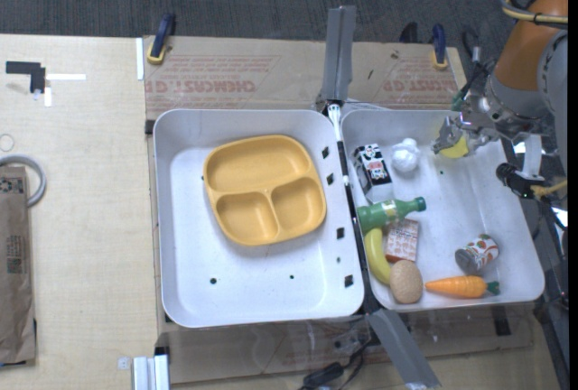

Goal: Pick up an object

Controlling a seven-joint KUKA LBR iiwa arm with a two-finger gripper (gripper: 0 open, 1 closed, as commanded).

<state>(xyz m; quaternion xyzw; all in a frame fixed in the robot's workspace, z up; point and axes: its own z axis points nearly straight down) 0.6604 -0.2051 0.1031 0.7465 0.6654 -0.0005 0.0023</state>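
1. In the camera view, two white bins sit side by side. The left bin [181,226] has a yellow tray [264,190] in it, with three dips for food. I think it waits there as a place to put things.
2. The right bin [528,244] holds the small toys to pick from. Along its left wall lie a black-and-white box [371,168], a green bottle [388,212], a banana [377,255] and a tan potato shape [405,281]. A carrot [461,287] and a little can [477,254] lie near the front. A white lump [404,155] sits by the box.
3. The arm comes in from the right, at the far side of the right bin. Its gripper [454,142] is up above the bin floor.
4. Something small and yellow [457,147] shows right at the fingers. It looks pinched there, so I think the gripper is clenched on it and lifting it. It is too small to name.
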